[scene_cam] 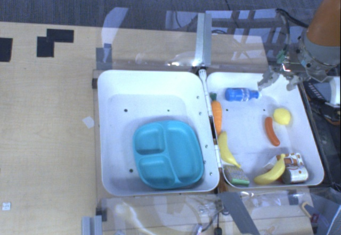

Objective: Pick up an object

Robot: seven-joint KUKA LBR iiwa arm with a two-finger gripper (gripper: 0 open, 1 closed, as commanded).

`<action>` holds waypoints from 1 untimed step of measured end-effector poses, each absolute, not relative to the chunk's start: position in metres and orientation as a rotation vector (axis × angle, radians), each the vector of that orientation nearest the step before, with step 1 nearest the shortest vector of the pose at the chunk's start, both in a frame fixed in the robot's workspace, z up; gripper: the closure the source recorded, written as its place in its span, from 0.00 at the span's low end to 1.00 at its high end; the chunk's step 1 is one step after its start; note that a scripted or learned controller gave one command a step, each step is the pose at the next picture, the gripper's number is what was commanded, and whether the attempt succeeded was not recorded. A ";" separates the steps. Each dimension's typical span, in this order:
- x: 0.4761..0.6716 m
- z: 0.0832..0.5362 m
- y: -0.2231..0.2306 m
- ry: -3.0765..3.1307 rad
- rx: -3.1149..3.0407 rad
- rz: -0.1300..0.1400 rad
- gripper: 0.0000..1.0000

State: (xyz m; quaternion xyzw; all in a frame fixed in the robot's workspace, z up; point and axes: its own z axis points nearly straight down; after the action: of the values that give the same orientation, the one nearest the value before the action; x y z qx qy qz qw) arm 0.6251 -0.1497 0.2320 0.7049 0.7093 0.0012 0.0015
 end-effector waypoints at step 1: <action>0.575 0.104 -0.199 2.247 2.187 0.006 0.00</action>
State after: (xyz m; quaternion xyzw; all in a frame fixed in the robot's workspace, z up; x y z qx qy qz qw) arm 0.5747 -0.1986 0.1036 0.6976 0.7165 0.0020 0.0030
